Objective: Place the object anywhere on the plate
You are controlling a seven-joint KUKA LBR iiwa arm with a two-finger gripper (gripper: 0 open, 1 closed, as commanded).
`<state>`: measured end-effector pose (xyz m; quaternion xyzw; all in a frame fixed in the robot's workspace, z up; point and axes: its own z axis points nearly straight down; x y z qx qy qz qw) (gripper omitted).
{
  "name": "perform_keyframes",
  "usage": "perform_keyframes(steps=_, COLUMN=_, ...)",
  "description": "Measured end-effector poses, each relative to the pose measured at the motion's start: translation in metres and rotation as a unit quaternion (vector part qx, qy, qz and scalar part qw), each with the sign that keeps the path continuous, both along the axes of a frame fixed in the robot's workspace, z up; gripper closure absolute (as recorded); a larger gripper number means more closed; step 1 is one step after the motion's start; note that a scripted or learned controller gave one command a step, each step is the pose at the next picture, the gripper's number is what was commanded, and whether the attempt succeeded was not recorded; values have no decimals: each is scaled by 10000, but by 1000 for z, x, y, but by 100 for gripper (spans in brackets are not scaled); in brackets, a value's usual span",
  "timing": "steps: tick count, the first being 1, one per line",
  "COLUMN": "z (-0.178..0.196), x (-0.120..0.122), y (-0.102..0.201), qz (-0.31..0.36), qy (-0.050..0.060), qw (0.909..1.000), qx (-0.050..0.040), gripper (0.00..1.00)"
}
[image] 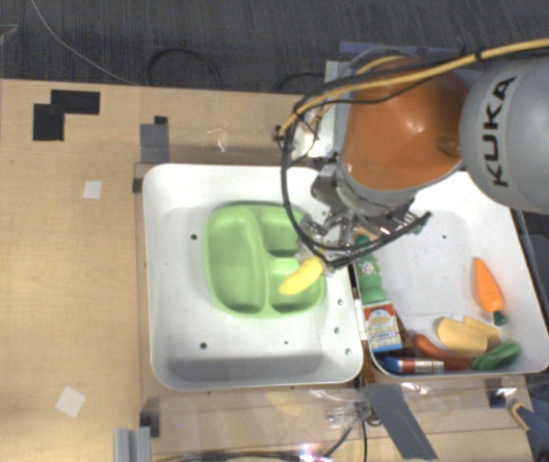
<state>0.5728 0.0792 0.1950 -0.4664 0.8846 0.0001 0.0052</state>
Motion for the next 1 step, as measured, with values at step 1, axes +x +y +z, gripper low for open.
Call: perform_keyframes(steps=1, z=0, x=0, y=-2, qz=-13, qy=0, qw=10000, qx=-4, gripper=0)
